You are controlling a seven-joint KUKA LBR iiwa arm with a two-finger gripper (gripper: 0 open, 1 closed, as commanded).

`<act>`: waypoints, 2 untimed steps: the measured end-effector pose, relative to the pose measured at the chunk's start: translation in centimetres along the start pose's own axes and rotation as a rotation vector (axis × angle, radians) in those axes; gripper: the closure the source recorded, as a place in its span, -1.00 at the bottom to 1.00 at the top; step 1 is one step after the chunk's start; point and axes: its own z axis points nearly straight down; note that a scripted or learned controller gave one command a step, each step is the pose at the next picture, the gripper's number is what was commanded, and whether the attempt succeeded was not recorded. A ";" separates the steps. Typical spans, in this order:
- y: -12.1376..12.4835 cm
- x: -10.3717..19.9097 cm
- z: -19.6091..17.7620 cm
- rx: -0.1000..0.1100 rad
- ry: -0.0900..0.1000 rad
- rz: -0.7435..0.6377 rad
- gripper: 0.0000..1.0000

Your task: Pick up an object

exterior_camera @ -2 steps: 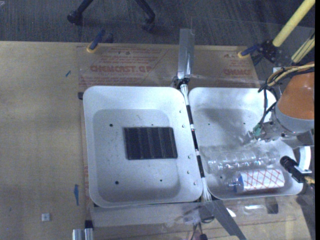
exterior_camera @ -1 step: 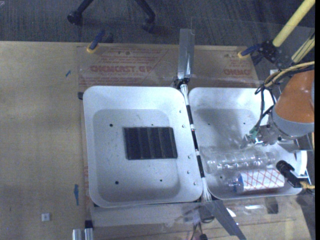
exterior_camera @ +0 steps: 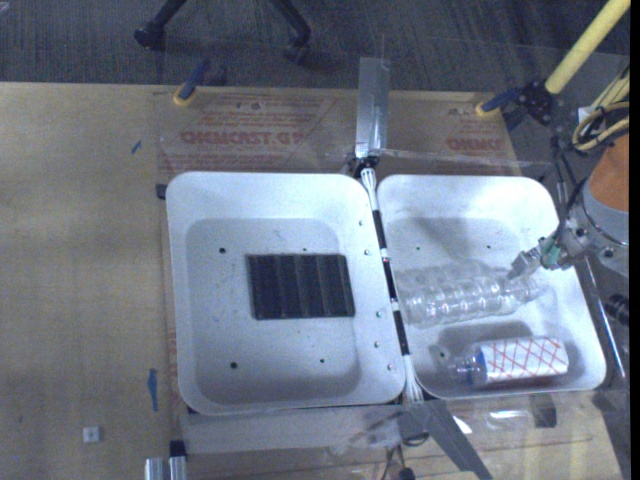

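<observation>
In the right bin [exterior_camera: 450,200] a clear ribbed plastic bottle [exterior_camera: 455,296] lies on its side, neck pointing right. Below it lies a second bottle with a red-and-white checked label [exterior_camera: 520,358], its cap end toward the left. My gripper [exterior_camera: 530,262] comes in from the right edge and sits at the clear bottle's right end, close to its neck. The left bin [exterior_camera: 200,218] holds a flat dark ribbed block [exterior_camera: 300,285] near its middle.
A metal divider post [exterior_camera: 371,103] stands behind the seam between the bins. Clamps and a yellow pole [exterior_camera: 590,33] are at the back right. The wooden bench [exterior_camera: 80,268] stretches to the left of the bins.
</observation>
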 end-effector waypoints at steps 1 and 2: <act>0.0 0.0 0.0 0.000 0.000 0.000 -1.00; -2.1 -0.8 8.9 -0.007 -0.005 -0.098 -1.00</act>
